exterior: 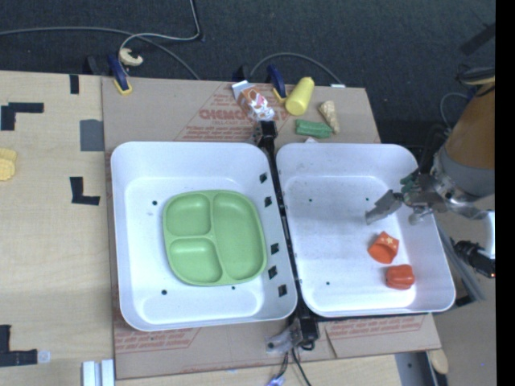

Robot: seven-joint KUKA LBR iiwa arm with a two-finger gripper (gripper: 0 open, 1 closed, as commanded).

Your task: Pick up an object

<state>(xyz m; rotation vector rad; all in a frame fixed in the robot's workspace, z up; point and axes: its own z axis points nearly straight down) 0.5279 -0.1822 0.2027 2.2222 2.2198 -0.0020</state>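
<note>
Single fixed camera, mounted high above the bench (56, 240), looking down at a slant so the far edge with dark floor and cables (161, 34) sits at the top of frame and the near edge at the bottom. Wide, mid-distance framing: both white bins fit whole, the left bin (129, 215) with its green divided plate (215, 237) near centre and the right bin (338, 175) beside it. The arm (475, 147) enters from the frame's right edge, cropped there, gripper (400, 206) over the right bin.
</note>
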